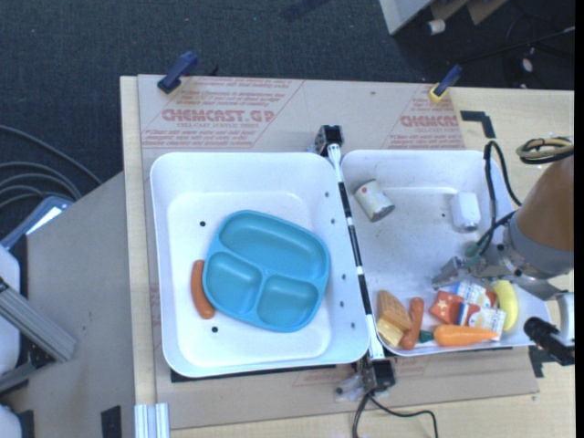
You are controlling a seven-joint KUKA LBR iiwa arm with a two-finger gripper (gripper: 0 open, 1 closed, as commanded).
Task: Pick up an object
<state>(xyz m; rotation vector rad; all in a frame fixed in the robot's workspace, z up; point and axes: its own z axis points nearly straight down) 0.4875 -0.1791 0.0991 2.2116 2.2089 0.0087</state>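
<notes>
Nearest me, a carrot (465, 336) lies along the right bin's (411, 176) front wall, just below my fingers (459, 269); I cannot tell their spread, and nothing shows between them. Packets (467, 306), a banana (506, 304), a sausage (413, 322) and crackers (393, 316) crowd below. Open floor lies left, toward a can (373, 199).

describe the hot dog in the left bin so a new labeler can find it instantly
Start at the left white bin, which holds a blue divided plate. Just off the plate's left edge lies the hot dog, a small orange-red sausage lying lengthwise on the bin floor. It's the only loose item in that bin.
</notes>
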